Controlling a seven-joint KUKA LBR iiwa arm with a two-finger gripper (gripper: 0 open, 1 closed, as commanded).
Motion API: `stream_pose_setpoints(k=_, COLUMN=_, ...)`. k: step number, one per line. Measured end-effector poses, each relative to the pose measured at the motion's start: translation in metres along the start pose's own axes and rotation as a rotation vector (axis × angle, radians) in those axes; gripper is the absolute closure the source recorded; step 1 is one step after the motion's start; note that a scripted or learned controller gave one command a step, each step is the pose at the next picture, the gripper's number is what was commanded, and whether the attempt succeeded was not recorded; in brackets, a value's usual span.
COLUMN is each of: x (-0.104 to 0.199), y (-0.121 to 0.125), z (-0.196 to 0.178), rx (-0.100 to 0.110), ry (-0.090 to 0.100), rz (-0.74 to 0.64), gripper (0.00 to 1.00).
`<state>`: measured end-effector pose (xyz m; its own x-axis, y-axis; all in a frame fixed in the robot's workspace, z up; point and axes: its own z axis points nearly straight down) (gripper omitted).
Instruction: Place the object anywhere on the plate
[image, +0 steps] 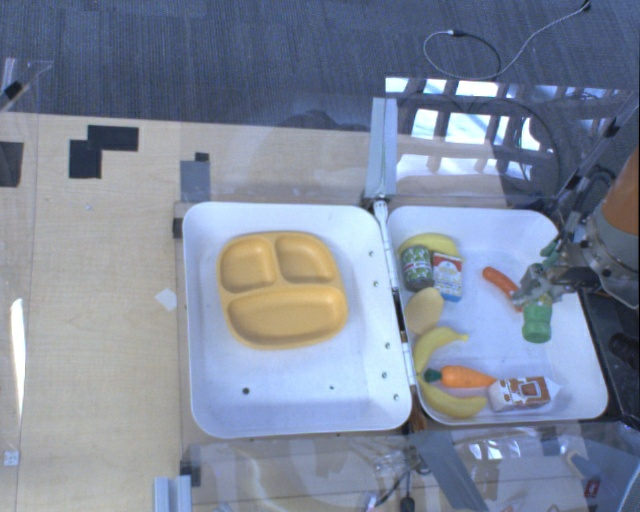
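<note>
The fingers sit low in the right bin, at about 3 o'clock from that bin's centre, and from my feed I cannot tell whether they are spread or pressed together; the metal there blurs into the things beneath it. A small green object lies just below them, touching or nearly so, and I cannot see it pinched between them. An orange carrot-like piece lies at about 9 o'clock from the fingers, just beside them.

The arm comes in from the 3 o'clock edge, its orange band near the frame's border.

Elsewhere in the right bin I see a green-labelled can and a small white and red carton at about 10 o'clock, with a yellow fruit behind them. A pale yellow piece lies just under the can. Toward 7 o'clock a banana curves around a second carrot, and a flat brown and white packet lies at 6 o'clock.

The yellow plate, divided into three compartments, rests in the left bin, toward 12 o'clock of its centre, well apart from the fingers. Both bins stand side by side on the counter.
</note>
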<state>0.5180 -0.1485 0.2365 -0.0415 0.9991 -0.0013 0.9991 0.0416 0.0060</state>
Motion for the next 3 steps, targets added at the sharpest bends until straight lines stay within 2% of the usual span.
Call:
stream_pose_setpoints(k=1, x=0.001, y=0.002, z=-0.011, rx=-0.005, ry=-0.001, rz=-0.006, gripper=1.00)
stream_pose_setpoints(k=2, x=-0.023, y=0.019, z=-0.134, rx=-0.002, ry=-0.001, rz=-0.001, gripper=1.00)
stream_pose_setpoints(k=3, x=-0.023, y=0.019, z=-0.134, rx=-0.001, ry=-0.001, rz=-0.002, gripper=0.00)
